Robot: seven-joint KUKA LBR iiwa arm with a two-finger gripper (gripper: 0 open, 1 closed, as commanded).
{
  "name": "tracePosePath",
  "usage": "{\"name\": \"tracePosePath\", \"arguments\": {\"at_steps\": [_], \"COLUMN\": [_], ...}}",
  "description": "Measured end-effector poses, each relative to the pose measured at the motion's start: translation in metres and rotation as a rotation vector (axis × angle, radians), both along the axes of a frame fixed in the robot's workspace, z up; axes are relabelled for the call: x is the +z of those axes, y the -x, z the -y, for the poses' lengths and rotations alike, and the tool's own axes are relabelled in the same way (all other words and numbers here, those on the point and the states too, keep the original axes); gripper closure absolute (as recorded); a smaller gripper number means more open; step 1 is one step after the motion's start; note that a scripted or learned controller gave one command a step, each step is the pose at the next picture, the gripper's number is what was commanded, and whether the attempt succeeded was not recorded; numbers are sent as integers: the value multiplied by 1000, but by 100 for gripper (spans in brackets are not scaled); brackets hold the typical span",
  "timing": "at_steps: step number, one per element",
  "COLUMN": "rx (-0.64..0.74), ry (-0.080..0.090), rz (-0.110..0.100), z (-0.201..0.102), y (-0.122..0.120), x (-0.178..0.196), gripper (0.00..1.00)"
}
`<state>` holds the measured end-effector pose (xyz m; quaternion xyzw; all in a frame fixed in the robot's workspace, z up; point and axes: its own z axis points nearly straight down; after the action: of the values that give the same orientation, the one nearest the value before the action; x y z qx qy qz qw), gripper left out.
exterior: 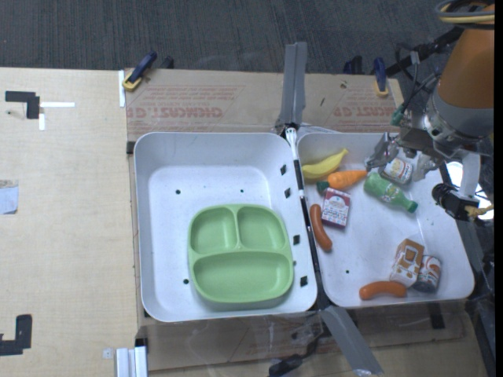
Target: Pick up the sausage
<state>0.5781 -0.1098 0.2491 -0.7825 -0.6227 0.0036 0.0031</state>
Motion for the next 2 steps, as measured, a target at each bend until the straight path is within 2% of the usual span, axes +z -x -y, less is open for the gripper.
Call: {"name": "tracePosePath", "arguments": {"at_steps": [1, 2], "rx": [18, 153], "ry": [-1, -1], "rz": [1, 3], "z": [13, -1], "y": [91, 13], "x": [-78, -93], "gripper": [0, 0]}}
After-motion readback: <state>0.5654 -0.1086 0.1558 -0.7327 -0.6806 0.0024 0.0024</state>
